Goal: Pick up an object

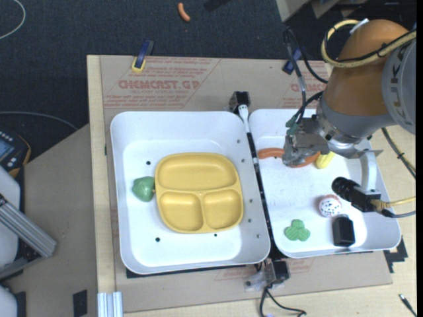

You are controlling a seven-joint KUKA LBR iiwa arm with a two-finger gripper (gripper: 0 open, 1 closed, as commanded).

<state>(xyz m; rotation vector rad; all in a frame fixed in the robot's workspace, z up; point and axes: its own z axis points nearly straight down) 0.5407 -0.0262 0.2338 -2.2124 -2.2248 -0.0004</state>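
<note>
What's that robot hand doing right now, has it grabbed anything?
Hand: low in the right bin, right over an orange piece. Whether it has grabbed anything cannot be told.

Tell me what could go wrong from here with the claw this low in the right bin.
1. The claw sits over the orange piece beside the bin's left wall; it may clip only an end and let the piece slide out.
2. The yellow piece lies right beside it and could get nudged or caught too.
3. The wall is near; a sideways shift may scrape it.
</note>
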